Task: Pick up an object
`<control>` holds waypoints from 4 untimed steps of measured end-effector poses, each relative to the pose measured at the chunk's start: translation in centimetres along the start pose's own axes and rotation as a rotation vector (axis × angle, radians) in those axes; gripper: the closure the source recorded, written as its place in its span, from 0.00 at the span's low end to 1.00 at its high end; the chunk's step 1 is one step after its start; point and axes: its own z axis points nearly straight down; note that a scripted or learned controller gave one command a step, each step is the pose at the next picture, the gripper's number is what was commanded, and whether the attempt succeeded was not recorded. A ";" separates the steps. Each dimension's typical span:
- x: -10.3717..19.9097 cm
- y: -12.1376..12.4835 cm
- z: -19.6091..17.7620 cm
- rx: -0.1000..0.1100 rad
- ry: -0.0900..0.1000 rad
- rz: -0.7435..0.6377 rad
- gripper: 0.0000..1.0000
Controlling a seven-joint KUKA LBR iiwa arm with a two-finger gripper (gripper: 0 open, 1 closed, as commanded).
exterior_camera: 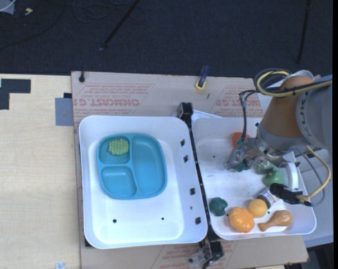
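Toys (241, 219) in rt bin (213, 150); hand (239, 160) low over bin floor.

You have two bins of smooth white plastic, the left bin (96, 217) and the right bin (213, 150), both faintly glossy; the blue divided tray (149, 170) looks like smooth matt plastic; the bench top (28, 167) reads as pale wood-grain laminate; under the bins lies a flat brown cardboard sheet (135, 97), matt and printed; the orange toy fruit (241, 219) has a smooth plastic sheen.
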 end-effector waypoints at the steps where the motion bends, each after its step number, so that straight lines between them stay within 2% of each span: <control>1: -0.1 0.1 -4.2 -0.004 -0.002 -0.001 1.00; 2: -0.6 -0.1 -10.5 -0.008 -0.003 -0.004 1.00; 3: -0.7 -0.1 -13.1 -0.005 -0.002 -0.003 1.00; 4: 4.8 0.4 -13.8 -0.004 0.000 -0.008 1.00</control>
